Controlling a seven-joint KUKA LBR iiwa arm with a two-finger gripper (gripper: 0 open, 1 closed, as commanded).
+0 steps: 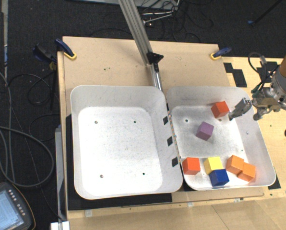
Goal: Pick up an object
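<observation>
White plastic fills most of your view: two shallow bins sit side by side on a wooden bench (191,54). Starting at your left, the left bin (85,99) shows you a bare speckled floor. A grey metal pole (136,25) slants down from the top and meets the bench near the seam between the bins.

Move right and you reach the right bin (260,143), where all the blocks lie. Along its near edge you see an orange block (191,165) at the left, then a yellow block (212,164) with a blue block (219,177) touching it just in front. Further right, two more orange blocks (241,167) press against each other near the bin's right wall. A purple block (205,131) sits alone in the middle of the floor, well apart from the rest. Toward the far side, an orange-red block (220,109) rests tilted.

Just beside that block, on its right, you find the gripper (248,110), with one finger (239,110) reaching down close to it. The fingers stand spread apart and nothing sits between them. The purple block lies near, down and to the left. Blue clamps (64,47) hold the bench's far corners.
</observation>
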